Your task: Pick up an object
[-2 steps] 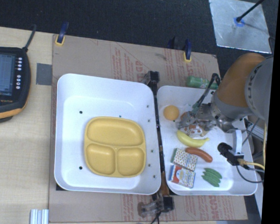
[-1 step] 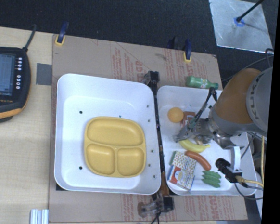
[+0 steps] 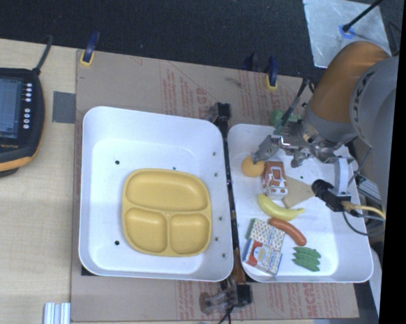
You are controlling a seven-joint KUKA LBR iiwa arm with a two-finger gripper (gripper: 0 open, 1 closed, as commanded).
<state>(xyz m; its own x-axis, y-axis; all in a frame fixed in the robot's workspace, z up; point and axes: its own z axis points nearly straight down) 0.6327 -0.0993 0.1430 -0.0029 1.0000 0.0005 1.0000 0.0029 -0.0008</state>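
My gripper (image 3: pixel 279 153) hovers over the far end of the right bin (image 3: pixel 352 264), open, with nothing between its fingers. Just below it stands a small red-and-white carton (image 3: pixel 275 179). An orange ball (image 3: pixel 252 167) lies to the carton's left, close under the left finger (image 3: pixel 263 151). A tan wedge (image 3: pixel 300 194) lies to the carton's right. Nearer the front are a yellow banana (image 3: pixel 278 208), a red sausage (image 3: pixel 288 231), green pea pods (image 3: pixel 306 257) and a printed packet (image 3: pixel 264 245).
The left bin (image 3: pixel 104 132) holds a yellow divided plate (image 3: pixel 165 211). A black-and-orange teach pendant (image 3: pixel 7 121) lies on the bench at far left. Clamps (image 3: pixel 221 113) join the bins at the back and front.
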